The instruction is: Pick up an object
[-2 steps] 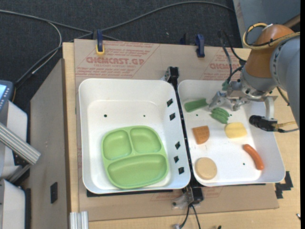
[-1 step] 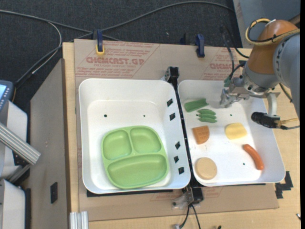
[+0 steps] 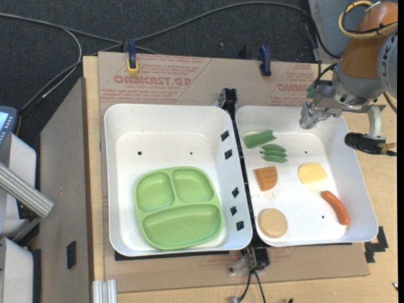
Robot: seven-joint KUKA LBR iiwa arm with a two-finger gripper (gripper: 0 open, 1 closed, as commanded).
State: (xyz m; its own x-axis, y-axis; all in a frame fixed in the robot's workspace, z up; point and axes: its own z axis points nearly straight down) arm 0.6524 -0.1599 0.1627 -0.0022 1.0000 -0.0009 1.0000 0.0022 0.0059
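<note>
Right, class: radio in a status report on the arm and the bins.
Gripper over right bin's far edge, holding nothing. Sausage, yellow piece untouched. Path clear.

Both white bins [image 3: 120, 169] are showing smooth, glossy plastic. At 7 o'clock, the green divided plate [image 3: 178, 206] is appearing as matt plastic. The board [image 3: 189, 77] beneath is presenting as printed brown cardboard. At 2 o'clock, the gripper [image 3: 314, 113] is showing dull grey metal.

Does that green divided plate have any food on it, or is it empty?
Empty. The green plate lies flat in the left bin, all three compartments bare green.
</note>
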